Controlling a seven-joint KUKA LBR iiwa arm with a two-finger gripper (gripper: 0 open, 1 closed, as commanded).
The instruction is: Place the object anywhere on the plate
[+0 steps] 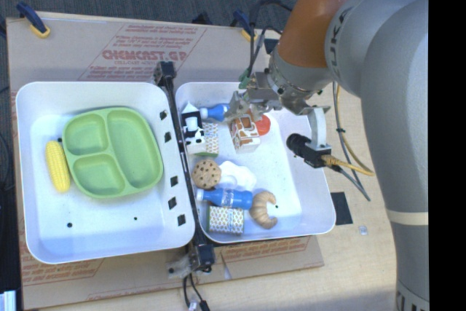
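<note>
From above, two white bins sit side by side on a cardboard sheet. The left bin (29,156) holds a green plate (113,151) with three compartments, all bare. A yellow corn cob (57,165) lies just beside the plate's left edge, on the bin floor, not on the plate.

The right bin (309,204) is crowded. The arm (349,33) comes in from the right, its orange band above the wrist, and the gripper (247,109) hangs low over the far part of this bin. Right under it is a small red and white carton (245,135), standing a bit tilted. The gripper's tip meets the carton's top, but I cannot tell whether it is spread, pressed together or pinching the carton; the wrist hides that part. A red round thing (263,125) peeks out just behind the carton.

Near the divider there is a black and white cow toy (191,127), with a blue piece (215,112) past it. Toward the near side lie a cookie (207,172), a white lump (237,173), a blue bottle (227,197) on its side, a patterned cup (226,219) and a croissant (265,209), all close together. The carton is well apart from the plate, in the other bin.
</note>
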